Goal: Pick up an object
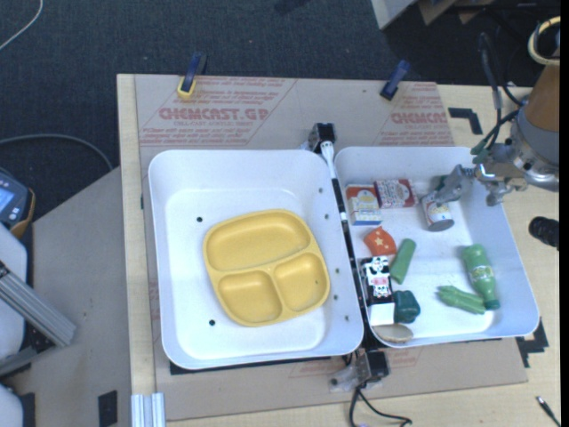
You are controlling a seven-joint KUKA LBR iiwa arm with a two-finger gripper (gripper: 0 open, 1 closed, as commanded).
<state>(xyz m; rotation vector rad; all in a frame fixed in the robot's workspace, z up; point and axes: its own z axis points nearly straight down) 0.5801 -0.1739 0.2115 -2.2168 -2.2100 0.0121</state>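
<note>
My gripper (452, 185) reaches in from the right over the far part of the right bin (516, 238). A small grey can (437, 214) sits right at its tip, on or just above the bin floor; I cannot tell whether it is held. In the same bin lie a red-and-white carton (362, 205), a red-and-white packet (394, 192), an orange-red piece (380, 240), a green cucumber (404, 261), a cow-patterned box (380, 280), a dark green block (406, 306), a green bottle (478, 272) and a green pod (460, 299).
The left bin (169, 238) holds a yellow divided plate (265, 265). A black divider strip (342, 229) runs between the bins. Clamps (188, 76) grip the board's far edge. A beige item (396, 332) lies at the right bin's near rim.
</note>
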